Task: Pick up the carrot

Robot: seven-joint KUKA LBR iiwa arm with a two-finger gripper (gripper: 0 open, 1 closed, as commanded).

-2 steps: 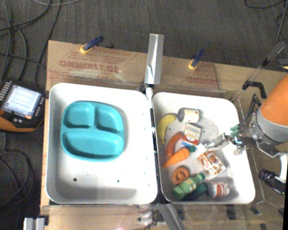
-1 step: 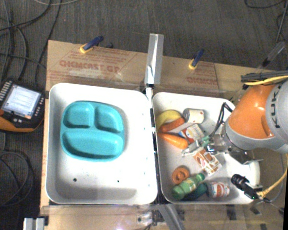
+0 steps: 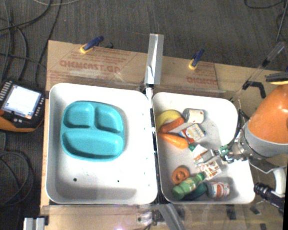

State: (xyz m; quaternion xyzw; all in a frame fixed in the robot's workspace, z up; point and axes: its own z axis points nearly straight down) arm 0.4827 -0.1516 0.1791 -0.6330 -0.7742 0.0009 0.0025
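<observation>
The gripper (image 3: 215, 157) is seen low over the right bin (image 3: 237, 193) at centre right of the frame; how far it is parted cannot be told. The carrot (image 3: 174, 140) is found left and slightly above it, long axis near-horizontal, pressed against a yellow fruit (image 3: 166, 116).

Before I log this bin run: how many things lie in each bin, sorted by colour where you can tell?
Turquoise: 1, divided plate, left bin
Orange: 3, carrot, hot-dog piece, ring
Yellow: 1
Green: 1, bottle
Cans: 2
Total: 8, small packets uncounted
</observation>
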